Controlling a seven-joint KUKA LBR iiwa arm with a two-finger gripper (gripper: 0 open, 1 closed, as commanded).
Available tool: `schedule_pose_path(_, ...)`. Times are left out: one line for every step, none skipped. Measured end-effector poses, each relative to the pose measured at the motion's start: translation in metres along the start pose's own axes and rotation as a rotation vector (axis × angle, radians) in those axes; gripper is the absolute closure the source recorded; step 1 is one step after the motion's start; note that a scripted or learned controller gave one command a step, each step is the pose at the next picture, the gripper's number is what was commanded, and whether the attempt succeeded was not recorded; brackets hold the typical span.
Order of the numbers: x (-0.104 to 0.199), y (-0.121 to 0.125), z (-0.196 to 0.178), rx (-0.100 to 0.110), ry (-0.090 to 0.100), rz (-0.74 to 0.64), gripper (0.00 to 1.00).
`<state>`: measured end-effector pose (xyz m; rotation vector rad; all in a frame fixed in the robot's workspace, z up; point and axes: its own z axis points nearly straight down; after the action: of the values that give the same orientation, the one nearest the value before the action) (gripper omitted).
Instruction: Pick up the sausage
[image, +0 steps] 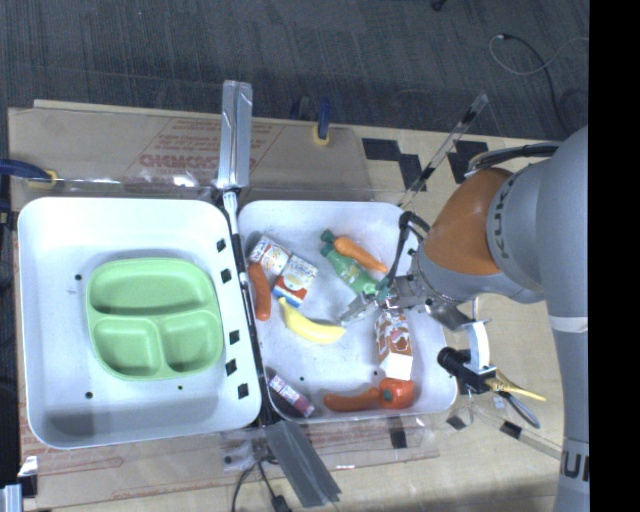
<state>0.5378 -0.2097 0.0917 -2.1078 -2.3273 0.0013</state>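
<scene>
"Reddish-brown plastic sausage (262, 290): is that the short stick in the camera view, lying lengthwise against the wall of the white right-hand bin (330, 212) at its nine o'clock?"

"I take it so. It lies just beside the small printed cartons (283, 268), which sit at its one o'clock, and the yellow banana (311, 327) lies at its four o'clock."

"And the grey two-finger gripper (375, 300)?"

"Low in the same bin, at three o'clock from the banana, between the green bottle (350, 268) and the red-capped sauce bottle (395, 342). Whether the pincer is spread or pressed together I cannot tell, and I see nothing pinched in it. It is well apart from the sausage."

"So how to do the pick well?"

"I would lift clear of the bottles first, then cross toward nine o'clock over the banana. I would set the jaws across the sausage's short width, closing along the three-to-nine line, and come down at its middle. The bin wall leaves little room on the nine o'clock side, so one jaw may strike the rim."

"Any look-alike?"

"The dark red curved piece (348, 402) at the bin's six o'clock. Don't mistake it."
</scene>
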Motion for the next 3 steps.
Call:
schedule_pose_path(0.0, 0.0, -0.01, 0.0, -0.001, -0.005, 1.0)
schedule_pose_path(0.0, 0.0, -0.01, 0.0, -0.001, -0.005, 0.0)
schedule_pose_path(0.003, -0.024, 0.0, 0.0, 0.001, -0.138, 0.0)
